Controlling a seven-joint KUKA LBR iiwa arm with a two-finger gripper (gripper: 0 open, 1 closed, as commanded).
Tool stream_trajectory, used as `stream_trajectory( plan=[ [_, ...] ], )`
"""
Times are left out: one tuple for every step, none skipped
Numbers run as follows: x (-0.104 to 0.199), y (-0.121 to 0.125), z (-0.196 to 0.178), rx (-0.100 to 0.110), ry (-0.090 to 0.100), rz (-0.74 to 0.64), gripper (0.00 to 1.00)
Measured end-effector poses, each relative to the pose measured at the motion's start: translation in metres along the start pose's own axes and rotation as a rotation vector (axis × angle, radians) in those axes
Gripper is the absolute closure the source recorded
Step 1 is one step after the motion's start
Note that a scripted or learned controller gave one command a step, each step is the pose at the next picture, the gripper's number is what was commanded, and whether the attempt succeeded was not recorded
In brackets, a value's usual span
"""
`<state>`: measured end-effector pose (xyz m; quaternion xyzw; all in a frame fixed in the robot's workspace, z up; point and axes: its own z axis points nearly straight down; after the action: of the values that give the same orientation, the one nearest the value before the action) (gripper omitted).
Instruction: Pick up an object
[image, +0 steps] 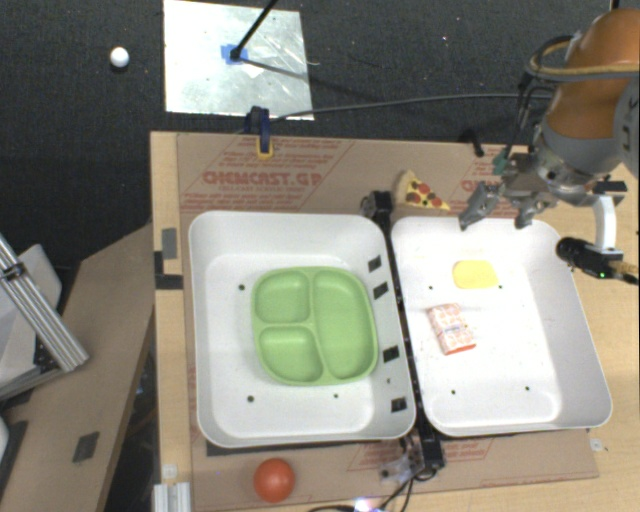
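1. We see the gripper (497, 207) hanging over the far edge of the right bin (570, 340), its two fingers spread apart with nothing between them.
2. In that bin lie a yellow block (475, 273) and, nearer us, a small red-and-white packet (451, 328), both apart from the gripper.
3. The left bin (215, 330) bears a green divided tray (313, 324).
4. On the cardboard-covered bench (300, 170) we note a pizza-slice toy (422, 191) behind the bins and an orange ball (273, 479) in front.
5. Beyond lies dark flooring (80, 130) with a shiny sheet (235, 60) and a white ball (120, 57).

Green three-compartment tray (314, 325) in left bin (215, 400); pizza-slice toy (420, 191), orange ball (274, 479) on bench; white ball (120, 57) beyond.
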<state>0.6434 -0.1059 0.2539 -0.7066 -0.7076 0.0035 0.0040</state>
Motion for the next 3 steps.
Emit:
stream_trajectory(
  plan=[
    [0.0,0.002,-0.008,-0.012,-0.001,-0.002,0.0],
    [0.002,0.004,0.034,-0.01,-0.001,-0.001,0.0],
    [-0.007,0.008,0.09,-0.009,-0.001,0.001,0.0]
  ],
)
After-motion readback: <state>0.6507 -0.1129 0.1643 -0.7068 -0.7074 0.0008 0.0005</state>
